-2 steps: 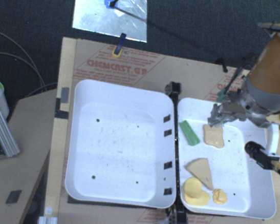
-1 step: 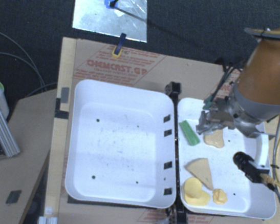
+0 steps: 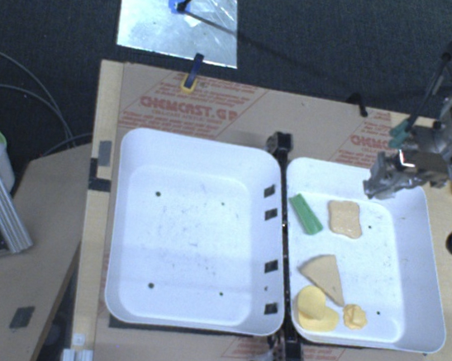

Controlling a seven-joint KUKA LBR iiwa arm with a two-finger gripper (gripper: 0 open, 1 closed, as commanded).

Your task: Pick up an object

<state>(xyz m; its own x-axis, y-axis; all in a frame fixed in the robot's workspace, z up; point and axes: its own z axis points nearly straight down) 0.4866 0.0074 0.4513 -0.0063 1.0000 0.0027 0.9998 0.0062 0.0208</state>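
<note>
Yellow blob [image 3: 317,309] at right bin's [image 3: 428,283] near edge, fingers [image 3: 380,185] above far rim, grip state unclear

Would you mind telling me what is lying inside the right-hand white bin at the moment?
Inside the right bin lie a green stick, a tan toast-shaped piece, a tan wedge and two yellow lumps. The hand covers part of the far corner.

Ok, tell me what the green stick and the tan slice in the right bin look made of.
Green stick: likely moulded plastic, uniform saturated colour, smooth matte surface. Tan slice: looks like toy bread in plastic or foam, with an even beige tone and rounded edges; the view leaves open which.
</note>
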